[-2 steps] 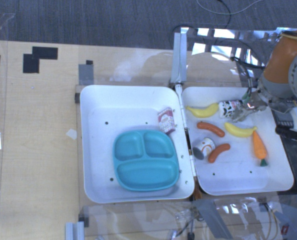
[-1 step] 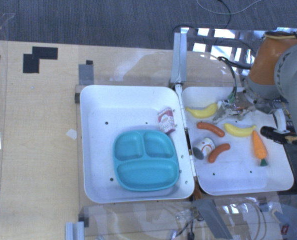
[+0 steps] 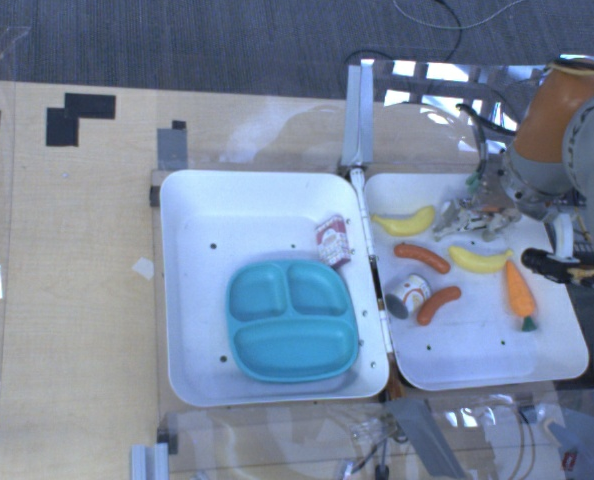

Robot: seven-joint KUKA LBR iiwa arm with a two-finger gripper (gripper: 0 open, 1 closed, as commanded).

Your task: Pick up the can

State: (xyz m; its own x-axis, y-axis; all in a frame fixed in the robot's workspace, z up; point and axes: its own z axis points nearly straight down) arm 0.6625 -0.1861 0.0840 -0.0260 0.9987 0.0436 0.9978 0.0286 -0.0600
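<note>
Your can (image 3: 409,295) is lying tipped near the right bin's (image 3: 497,368) left edge, its dark end pointing left toward that wall; bare floor is lying open toward the near edge. Gripper (image 3: 474,219) is hovering near the far edge, grip unreadable.

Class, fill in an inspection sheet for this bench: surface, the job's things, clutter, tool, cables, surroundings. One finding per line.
Surface: left bin and right bin, side by side on a wooden bench.
Job's things: can lying on its side in the right bin, near its left wall.
Clutter: right bin has two bananas, two sausages, a carrot; left bin has a blue divided plate and a red packet.
Tool: tool low over the right bin's back, apart from the can.
Cables: cable on the floor.
Surroundings: grey carpet.
</note>
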